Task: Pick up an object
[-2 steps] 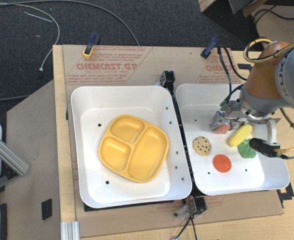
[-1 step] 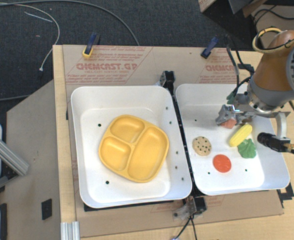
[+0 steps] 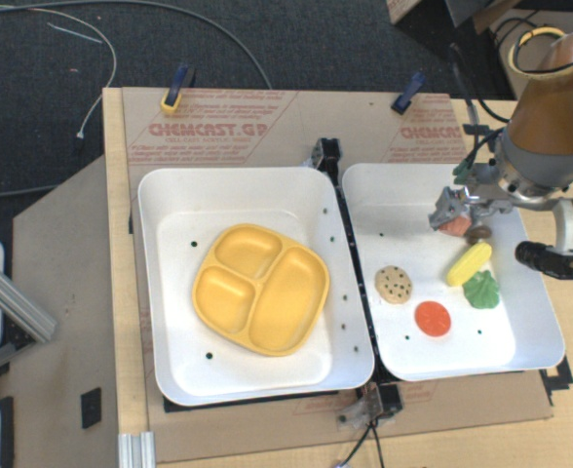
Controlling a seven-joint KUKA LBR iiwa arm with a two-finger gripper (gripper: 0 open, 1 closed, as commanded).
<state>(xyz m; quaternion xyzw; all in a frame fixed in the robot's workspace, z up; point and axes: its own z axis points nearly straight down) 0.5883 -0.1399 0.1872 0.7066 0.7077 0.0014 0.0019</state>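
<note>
Right now the arm (image 3: pixel 550 115) is reaching in from the right, and the gripper (image 3: pixel 459 213) is sitting low in the far part of the right bin (image 3: pixel 520 354). A small reddish object (image 3: pixel 456 226) is showing right at the fingertips, touching or just under them; can't tell if the pincer is apart, together or clamped on it, the view is too small there. Nearer in the same bin, a yellow corn cob (image 3: pixel 470 262) is lying tilted, with a green leafy piece (image 3: pixel 481 290) just beside it, a red disc (image 3: pixel 433 319) and a speckled cookie (image 3: pixel 394 285) well apart from the gripper. In the left bin (image 3: pixel 170 359) a yellow divided plate (image 3: pixel 260 289) is lying flat.
</note>
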